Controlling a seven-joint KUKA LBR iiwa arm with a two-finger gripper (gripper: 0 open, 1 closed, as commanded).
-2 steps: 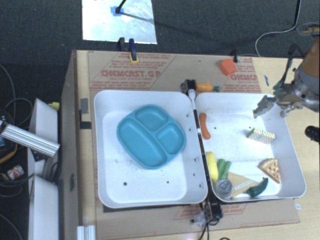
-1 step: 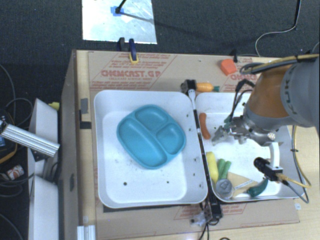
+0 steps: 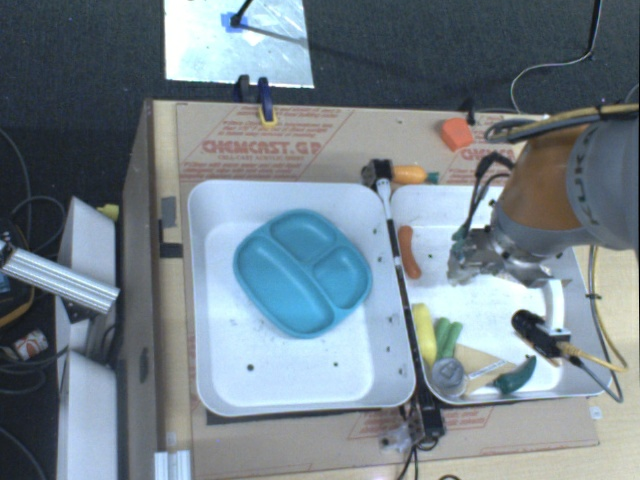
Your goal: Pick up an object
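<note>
My gripper point(image 3: 466, 264) hangs over the middle of the right bin point(image 3: 440, 204), its metal fingers pointing down near the bin floor. An orange sausage-like piece point(image 3: 408, 252) lies to its left, close to the bin's left wall. Below it, at the bin's front left, lie a yellow piece point(image 3: 424, 330) and a green piece point(image 3: 447, 336) side by side. A round metal piece point(image 3: 447, 373) and a dark green curved piece point(image 3: 518, 376) rest along the front wall. Nothing shows between the fingers.
The left bin point(image 3: 215, 368) holds a blue divided plate point(image 3: 302, 271). An orange block point(image 3: 456, 133) lies on the cardboard behind the right bin, and an orange-tipped tool point(image 3: 408, 175) sits at the bins' back junction. The arm's grey body covers the right bin's right side.
</note>
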